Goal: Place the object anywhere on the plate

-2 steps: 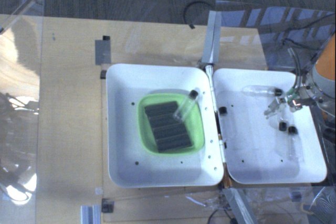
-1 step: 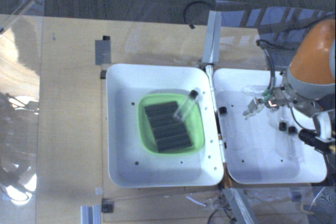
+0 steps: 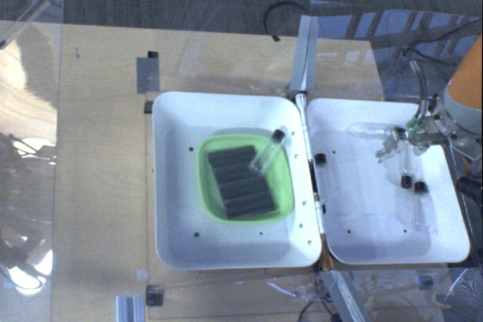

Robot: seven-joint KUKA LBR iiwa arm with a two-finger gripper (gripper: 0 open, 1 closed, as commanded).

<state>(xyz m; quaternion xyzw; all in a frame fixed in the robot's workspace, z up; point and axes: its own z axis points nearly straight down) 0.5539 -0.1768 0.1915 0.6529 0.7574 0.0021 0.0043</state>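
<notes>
A lime-green plate (image 3: 208, 196) lies in the left bin (image 3: 170, 237). A dark ribbed block (image 3: 240, 183) rests flat on the plate's middle. A clear tube with a black cap (image 3: 267, 151) lies tilted over the plate's upper right rim, cap end toward the bin's back right corner. My gripper (image 3: 413, 184) hangs over the right bin (image 3: 362, 237), well to the right of the plate. Its two dark fingertips (image 3: 407, 181) stand slightly apart with bare white bin floor between them, and nothing is held.
The arm's orange band (image 3: 466, 87) enters at the right edge, with cables behind it. A metal post (image 3: 304, 56) stands behind the seam between the bins. Wooden bench surface (image 3: 83, 162) spreads to the left of the bins.
</notes>
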